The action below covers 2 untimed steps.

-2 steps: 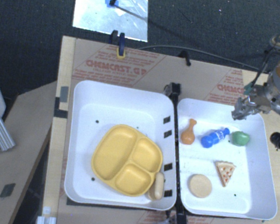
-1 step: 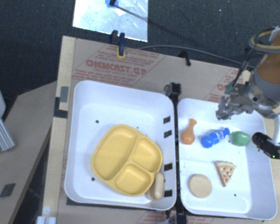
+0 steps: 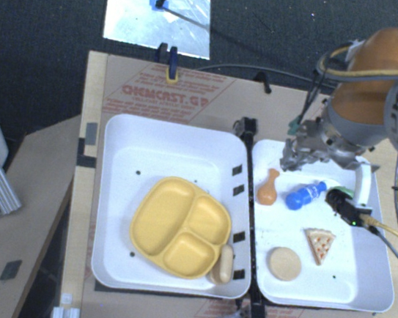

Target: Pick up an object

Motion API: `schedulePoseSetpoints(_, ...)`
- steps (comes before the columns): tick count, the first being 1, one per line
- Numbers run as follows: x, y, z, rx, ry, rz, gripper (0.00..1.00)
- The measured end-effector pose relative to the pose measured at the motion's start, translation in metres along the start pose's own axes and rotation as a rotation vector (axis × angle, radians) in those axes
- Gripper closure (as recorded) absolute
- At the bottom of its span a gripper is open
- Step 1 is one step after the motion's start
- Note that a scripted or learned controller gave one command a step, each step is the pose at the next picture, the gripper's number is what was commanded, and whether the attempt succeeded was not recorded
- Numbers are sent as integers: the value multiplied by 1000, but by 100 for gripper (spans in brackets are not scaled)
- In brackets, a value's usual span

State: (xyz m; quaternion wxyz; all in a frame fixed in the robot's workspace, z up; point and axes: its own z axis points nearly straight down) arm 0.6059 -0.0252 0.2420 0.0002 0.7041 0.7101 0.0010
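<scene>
Hovering gripper [image 3: 293, 160] above blue bottle [image 3: 305, 195], seemingly touching nothing

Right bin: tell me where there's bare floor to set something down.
The right bin is bare along its near rim, below the round cookie and pizza slice. Its far end is crowded: the hand hangs there over the orange piece and blue bottle. The left bin is bare behind the yellow tray.
</scene>
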Motion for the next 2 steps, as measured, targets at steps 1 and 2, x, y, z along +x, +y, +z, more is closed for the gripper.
schedulePoseSetpoints(1,49,4,4,-1,1,-1,100)
schedulePoseSetpoints(2,94,-14,8,2,1,-1,100)
